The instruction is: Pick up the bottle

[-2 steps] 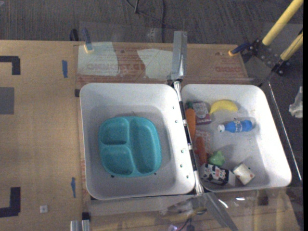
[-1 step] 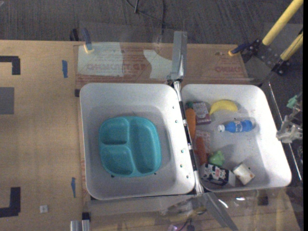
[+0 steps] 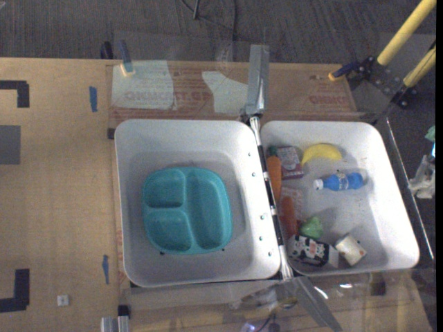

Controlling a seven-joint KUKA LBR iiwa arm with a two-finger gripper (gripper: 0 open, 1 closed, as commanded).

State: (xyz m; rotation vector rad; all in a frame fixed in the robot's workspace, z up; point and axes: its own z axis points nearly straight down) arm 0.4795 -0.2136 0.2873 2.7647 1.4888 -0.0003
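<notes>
Bench [image 3: 55,206] of pale board takes up most of the frame, with black tape marks [image 3: 15,93] near its left edge and a strip of blue tape [image 3: 93,99] further in. Two shallow white bins sit side by side on it, touching along a metal strip [image 3: 256,81] that runs up the middle. The left bin [image 3: 131,144], in the centre of the frame, holds one thing, a teal plate [image 3: 187,209] with three compartments, lying flat slightly left of the bin's middle. The right bin [image 3: 377,220], at centre right, holds a scatter of smaller things, mostly crowded along its left wall. An orange carrot [image 3: 275,175] lies lengthwise against that wall, with a reddish packet [image 3: 288,209] just below it and a dark red packet [image 3: 291,161] beside its upper end. A yellow rounded piece [image 3: 322,152] lies near the bin's top edge. The bottle [image 3: 340,181], blue with a white cap pointing left, lies on its side just below the yellow piece, near the middle of the right bin and apart from the other things. A black-and-white carton [image 3: 308,249] rests in the lower left corner, a small white box [image 3: 351,250] just to its right and a small green thing [image 3: 313,227] above it. Yellow handles [image 3: 408,23] cross the upper right corner. The pincer's state cannot be told.
</notes>
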